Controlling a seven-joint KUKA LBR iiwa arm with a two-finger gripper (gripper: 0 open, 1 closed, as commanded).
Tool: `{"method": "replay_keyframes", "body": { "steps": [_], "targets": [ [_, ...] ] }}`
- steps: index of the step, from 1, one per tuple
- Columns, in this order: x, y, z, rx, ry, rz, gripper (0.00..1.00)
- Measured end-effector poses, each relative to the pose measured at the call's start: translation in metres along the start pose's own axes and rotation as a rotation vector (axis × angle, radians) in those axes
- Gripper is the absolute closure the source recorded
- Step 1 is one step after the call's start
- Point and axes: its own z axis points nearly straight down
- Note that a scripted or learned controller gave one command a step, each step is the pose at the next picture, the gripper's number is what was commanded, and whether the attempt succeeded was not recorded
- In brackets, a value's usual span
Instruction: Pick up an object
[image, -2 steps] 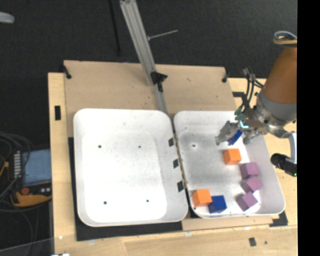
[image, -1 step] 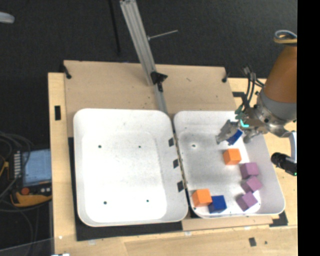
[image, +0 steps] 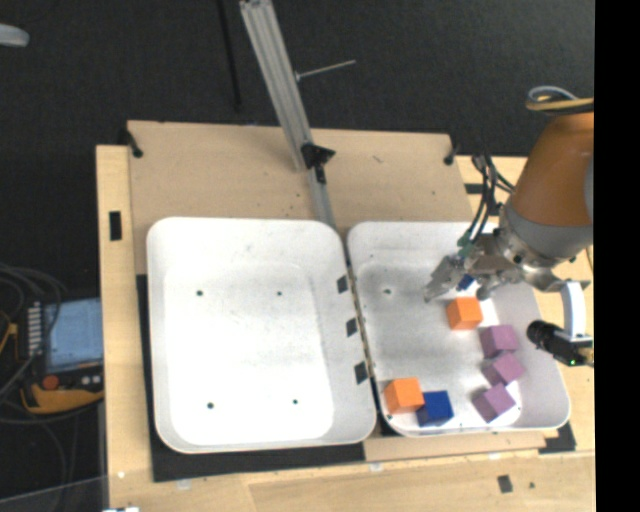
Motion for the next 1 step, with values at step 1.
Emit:
{"method": "replay_keyframes", "body": {
  "steps": [1],
  "targets": [
    [0.0087,0.0021,0.0524,0.001,0.001,0.004,0.00]
  ]
}}
